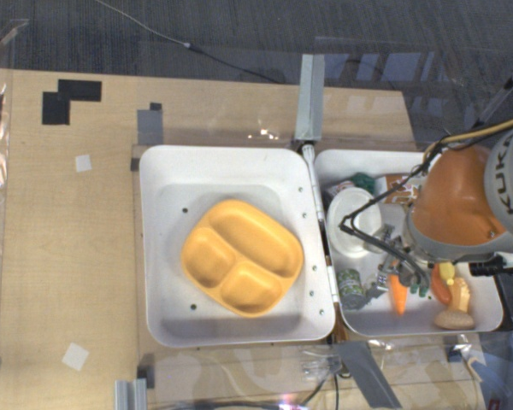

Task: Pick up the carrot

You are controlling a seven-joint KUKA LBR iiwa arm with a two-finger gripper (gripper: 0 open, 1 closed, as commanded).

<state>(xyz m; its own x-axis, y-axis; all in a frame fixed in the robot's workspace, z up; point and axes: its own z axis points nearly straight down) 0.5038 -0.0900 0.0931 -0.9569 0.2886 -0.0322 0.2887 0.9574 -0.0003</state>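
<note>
A pale wooden bench [60, 254] is bearing two shallow white plastic bins side by side, with dark ribbed flooring beyond its far edge. The left bin [158, 229] is holding a yellow plastic tray [242, 255] with three compartments, lying slightly turned near the bin's middle. The grey arm with its orange band [457, 199] is reaching in from the right and hanging over the right bin [494, 314]. Its gripper [397, 272] is pointing down at the near part of that bin, directly above the small orange carrot [398, 296], which is lying near the bin's front wall. Whether the jaws are apart or together cannot be told, since cables and the wrist are covering them. Just beside the carrot, a white round cup [350, 220] is lying to its far left, and a tan rounded item [454, 319] is resting in the near right corner.
</note>
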